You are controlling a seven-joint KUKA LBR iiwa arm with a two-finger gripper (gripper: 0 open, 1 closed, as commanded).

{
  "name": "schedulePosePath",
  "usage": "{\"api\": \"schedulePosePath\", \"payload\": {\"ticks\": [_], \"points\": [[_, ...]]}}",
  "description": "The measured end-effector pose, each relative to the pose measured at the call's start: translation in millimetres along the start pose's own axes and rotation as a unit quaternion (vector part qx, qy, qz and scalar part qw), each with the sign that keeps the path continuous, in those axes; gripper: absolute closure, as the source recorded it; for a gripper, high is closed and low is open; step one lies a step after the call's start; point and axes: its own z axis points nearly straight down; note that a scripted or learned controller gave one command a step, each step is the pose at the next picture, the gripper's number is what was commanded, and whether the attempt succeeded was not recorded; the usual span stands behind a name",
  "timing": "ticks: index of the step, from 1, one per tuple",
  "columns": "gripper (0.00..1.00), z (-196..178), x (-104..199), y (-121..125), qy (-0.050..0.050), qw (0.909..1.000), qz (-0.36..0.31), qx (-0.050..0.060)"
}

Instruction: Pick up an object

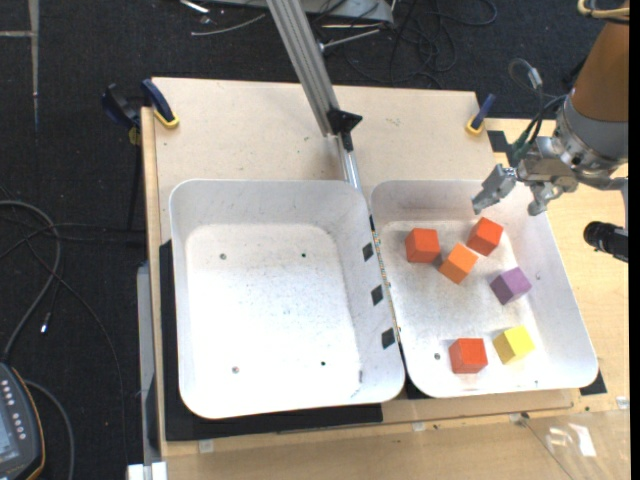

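The right bin (560,298) holds several small blocks. An orange-red cube (423,245) lies near its upper middle, with a lighter orange cube (460,262) and another orange-red one (486,236) beside it. A purple cube (511,284) lies further right. Near the front edge lie a red-orange cube (468,355) and a yellow cube (516,344). My gripper (515,195) hangs over the bin's upper right corner, above and just behind the blocks. Its two fingers are spread apart with nothing between them.
The left bin (200,218) stands next to the right one, joined along a central ridge. A slanted metal pole (305,53) rises from the bench behind the bins. Clamps (158,106) sit at the bench's back corners.
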Motion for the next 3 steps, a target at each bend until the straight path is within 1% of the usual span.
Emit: {"api": "schedulePosePath", "payload": {"ticks": [1, 2, 3], "points": [[0.0, 180.1, 46.6, 23.0, 0.0, 1.0, -0.001, 0.001], [0.0, 71.7, 53.4, 28.5, -0.001, 1.0, -0.001, -0.005], [0.0, 34.6, 56.6, 24.5, -0.001, 1.0, -0.001, -0.003]]}}
